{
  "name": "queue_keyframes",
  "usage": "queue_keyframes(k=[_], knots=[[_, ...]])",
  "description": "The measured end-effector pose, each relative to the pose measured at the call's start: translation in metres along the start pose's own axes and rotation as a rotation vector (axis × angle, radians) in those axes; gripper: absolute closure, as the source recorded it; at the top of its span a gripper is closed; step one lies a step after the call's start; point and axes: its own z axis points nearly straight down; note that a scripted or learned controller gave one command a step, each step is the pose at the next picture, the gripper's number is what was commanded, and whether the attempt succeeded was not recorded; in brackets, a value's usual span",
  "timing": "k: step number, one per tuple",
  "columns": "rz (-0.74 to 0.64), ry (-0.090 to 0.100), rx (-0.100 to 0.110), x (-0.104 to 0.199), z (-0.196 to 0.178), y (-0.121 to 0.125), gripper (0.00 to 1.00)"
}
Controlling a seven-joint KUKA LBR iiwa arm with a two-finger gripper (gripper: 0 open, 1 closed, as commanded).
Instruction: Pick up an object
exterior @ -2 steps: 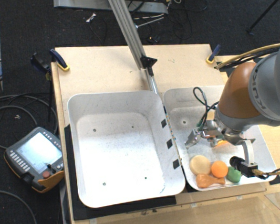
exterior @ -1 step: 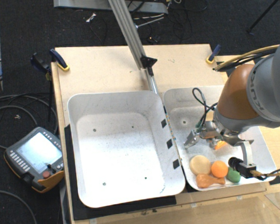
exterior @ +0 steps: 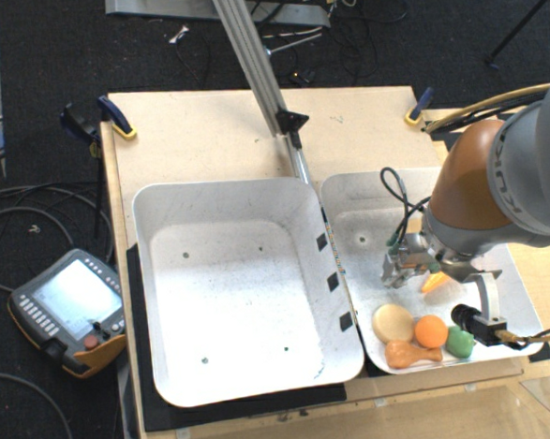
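My gripper [exterior: 402, 269] reaches down into the right bin [exterior: 364, 219], near its middle, under the grey arm with the orange band. A small yellow-orange object [exterior: 434, 283] lies just right of the gripper, partly hidden by the wrist. Below the gripper, along the bin's front edge, lie a cream round object [exterior: 392, 323], an orange ball [exterior: 430, 330], an orange-tan piece [exterior: 404, 353] and a green object [exterior: 460, 343]. The wrist hides the fingertips.
The left bin [exterior: 228, 287] lies beside the right one, sharing a raised rim. A metal pole [exterior: 257, 65] rises from the back between the bins. A black cable and connector [exterior: 480, 323] hang over the right bin's front right corner. A teach pendant [exterior: 67, 313] lies on the floor, left.
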Motion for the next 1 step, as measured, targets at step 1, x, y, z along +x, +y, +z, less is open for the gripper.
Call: queue_keyframes(k=[1], knots=[[0.001,-0.002,-0.002,-0.0055,-0.0481,-0.0064,1.00]])
